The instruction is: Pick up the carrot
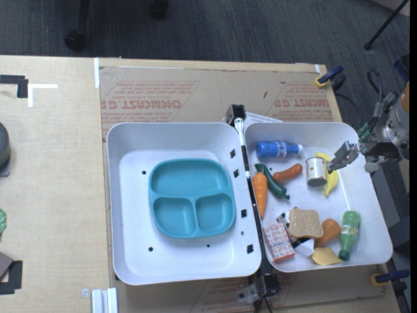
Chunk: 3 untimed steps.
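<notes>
The carrot [260,193], orange with a green top, lies lengthwise against the left wall of the right bin [376,204], its leafy end pointing to the back. My gripper [356,156] hangs over the right side of that bin, near a silver can [316,172] and a banana [331,181]. It is well to the right of the carrot and nothing shows in its grasp.
Around the carrot lie a dark green vegetable [279,185], an orange sausage [288,173] and a blue bottle [278,150]. Toward the front are a bread slice [305,223], a red-and-white box [278,242] and a green bottle [349,234]. The left bin [124,240] holds a teal divided plate [192,197].
</notes>
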### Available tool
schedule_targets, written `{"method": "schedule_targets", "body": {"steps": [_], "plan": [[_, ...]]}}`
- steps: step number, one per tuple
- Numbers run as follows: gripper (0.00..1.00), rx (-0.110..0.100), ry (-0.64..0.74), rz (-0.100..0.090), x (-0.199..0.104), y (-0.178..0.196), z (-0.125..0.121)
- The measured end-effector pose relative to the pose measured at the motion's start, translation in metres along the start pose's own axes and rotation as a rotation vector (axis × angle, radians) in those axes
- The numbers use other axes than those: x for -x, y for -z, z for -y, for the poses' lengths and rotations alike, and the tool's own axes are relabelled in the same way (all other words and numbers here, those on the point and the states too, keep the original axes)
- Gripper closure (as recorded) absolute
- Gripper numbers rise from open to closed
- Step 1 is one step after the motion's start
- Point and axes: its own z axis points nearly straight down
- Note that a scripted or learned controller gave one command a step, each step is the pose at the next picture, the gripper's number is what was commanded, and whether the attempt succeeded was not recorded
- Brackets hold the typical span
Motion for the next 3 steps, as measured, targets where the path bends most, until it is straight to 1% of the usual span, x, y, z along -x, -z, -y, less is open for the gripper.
{"method": "schedule_targets", "body": {"steps": [1, 2, 3], "plan": [[0.0, 0.002, 0.085, -0.001, -0.045, -0.2, -0.015], [0.0, 0.002, 0.241, -0.001, -0.037, -0.199, -0.089], [0.0, -0.002, 0.134, -0.003, -0.037, -0.2, -0.052]]}}
